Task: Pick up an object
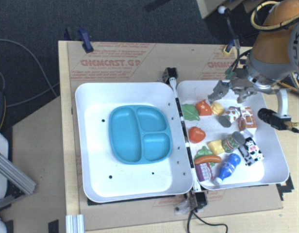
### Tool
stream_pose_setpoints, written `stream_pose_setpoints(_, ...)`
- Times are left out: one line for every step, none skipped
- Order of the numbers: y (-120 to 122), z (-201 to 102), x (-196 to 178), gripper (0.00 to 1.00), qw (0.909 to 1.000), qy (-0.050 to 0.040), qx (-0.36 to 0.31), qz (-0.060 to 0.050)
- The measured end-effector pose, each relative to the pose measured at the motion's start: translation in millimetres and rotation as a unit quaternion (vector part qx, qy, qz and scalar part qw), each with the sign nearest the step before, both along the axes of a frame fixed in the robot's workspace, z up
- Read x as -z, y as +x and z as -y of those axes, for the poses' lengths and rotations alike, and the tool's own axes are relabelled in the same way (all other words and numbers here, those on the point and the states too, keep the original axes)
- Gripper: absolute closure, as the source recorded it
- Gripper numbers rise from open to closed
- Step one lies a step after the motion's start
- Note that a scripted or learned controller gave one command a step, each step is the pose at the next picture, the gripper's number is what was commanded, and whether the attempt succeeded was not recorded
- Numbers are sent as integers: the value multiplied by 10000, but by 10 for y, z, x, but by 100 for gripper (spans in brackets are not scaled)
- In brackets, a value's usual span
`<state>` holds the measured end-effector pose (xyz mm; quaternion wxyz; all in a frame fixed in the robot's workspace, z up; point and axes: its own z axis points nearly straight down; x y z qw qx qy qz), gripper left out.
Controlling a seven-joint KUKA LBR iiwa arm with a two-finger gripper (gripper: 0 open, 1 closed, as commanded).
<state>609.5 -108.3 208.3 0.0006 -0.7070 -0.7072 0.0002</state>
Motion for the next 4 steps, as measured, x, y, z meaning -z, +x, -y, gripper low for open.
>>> stream_pose_setpoints(-39, 675, 829, 0, 10000, -3, 5, -6)
stream_pose_setpoints(-438, 865, 1073, 0, 9999, -47, -11, 120)
stream_pose_setpoints(-411, 935, 1107, 0, 9999, -11, -19, 112)
stream_pose_setpoints(-431, 877, 1110, 0, 9999, -68, -4, 148)
